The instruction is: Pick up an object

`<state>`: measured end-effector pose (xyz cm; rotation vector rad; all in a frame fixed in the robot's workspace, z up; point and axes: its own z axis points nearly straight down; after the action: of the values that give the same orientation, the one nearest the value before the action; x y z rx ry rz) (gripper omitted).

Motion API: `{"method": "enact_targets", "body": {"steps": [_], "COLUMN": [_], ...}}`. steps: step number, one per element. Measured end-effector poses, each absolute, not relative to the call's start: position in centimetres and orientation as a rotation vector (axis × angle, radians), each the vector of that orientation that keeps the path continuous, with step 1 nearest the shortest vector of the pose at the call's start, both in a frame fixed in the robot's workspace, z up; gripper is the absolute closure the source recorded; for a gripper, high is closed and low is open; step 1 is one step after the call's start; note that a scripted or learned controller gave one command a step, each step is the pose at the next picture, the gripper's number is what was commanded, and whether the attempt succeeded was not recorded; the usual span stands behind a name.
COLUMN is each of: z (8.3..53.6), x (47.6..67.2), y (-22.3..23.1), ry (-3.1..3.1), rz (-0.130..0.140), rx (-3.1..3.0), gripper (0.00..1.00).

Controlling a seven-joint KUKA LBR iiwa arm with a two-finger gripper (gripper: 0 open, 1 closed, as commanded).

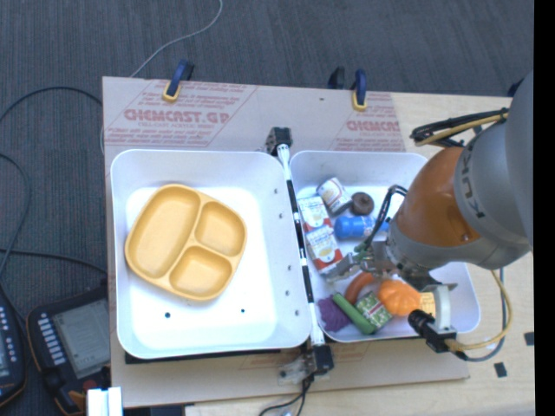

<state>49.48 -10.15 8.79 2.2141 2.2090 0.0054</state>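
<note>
My pincer (362, 258), its opening impossible to tell, hangs over toys in the right bin (468, 306); a yellow tray (186, 242) lies in the left bin (139, 167).

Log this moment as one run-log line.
arm: low over right bin | gripper: among the clutter, grasp unclear | yellow divided plate: left bin

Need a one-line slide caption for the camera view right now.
KUKA arm's gripper low over cluttered right bin, near blue cylinder; yellow divided plate sits in left bin.
</note>
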Motion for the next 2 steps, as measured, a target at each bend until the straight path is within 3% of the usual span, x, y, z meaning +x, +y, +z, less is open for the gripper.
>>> {"method": "enact_targets", "body": {"steps": [1, 2], "z": [9.7, 19.6], "x": [49.6, 48.4], "y": [-10.0, -2.2], "ry": [2.213, 2.225], "rz": [0.008, -0.002], "rx": [2.215, 2.220], "gripper": [1.00, 1.00]}}
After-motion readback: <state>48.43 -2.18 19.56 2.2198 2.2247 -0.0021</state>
